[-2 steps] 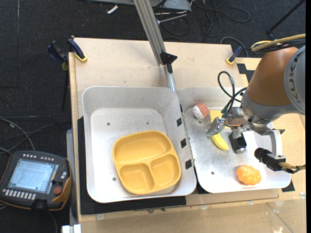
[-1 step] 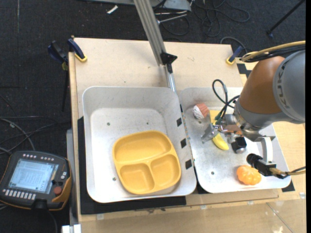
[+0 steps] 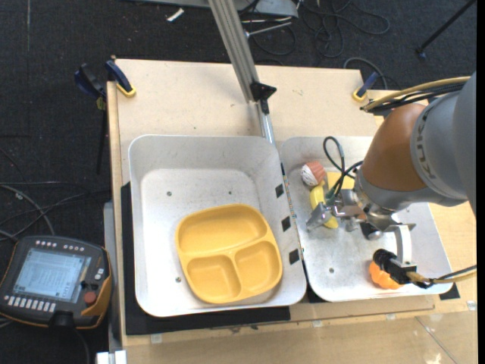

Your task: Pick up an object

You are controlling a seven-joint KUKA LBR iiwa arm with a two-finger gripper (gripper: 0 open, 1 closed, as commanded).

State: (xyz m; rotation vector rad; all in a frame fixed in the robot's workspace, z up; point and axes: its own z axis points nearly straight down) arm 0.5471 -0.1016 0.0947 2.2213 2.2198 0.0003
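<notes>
We see the arm [image 3: 424, 154] reaching in from the right over the right bin [image 3: 333, 275], with the gripper [image 3: 324, 214] low in the bin's upper left part. A yellow object [image 3: 317, 198] sits right at the metal fingers [image 3: 318, 218]; it looks touching or pinched at its lower end, but we cannot tell if the fingers are closed on it or just beside it, and how far apart they stand isn't readable from this angle. Just above it lies a small red-and-white object [image 3: 313, 174], apart from the fingers. An orange object [image 3: 385, 273] sits near the bin's lower right corner, well apart from the gripper. The left bin [image 3: 151, 165] holds a yellow divided tray [image 3: 227, 252]. A pendant controller [image 3: 53, 275] lies off the bench, lower left.
</notes>
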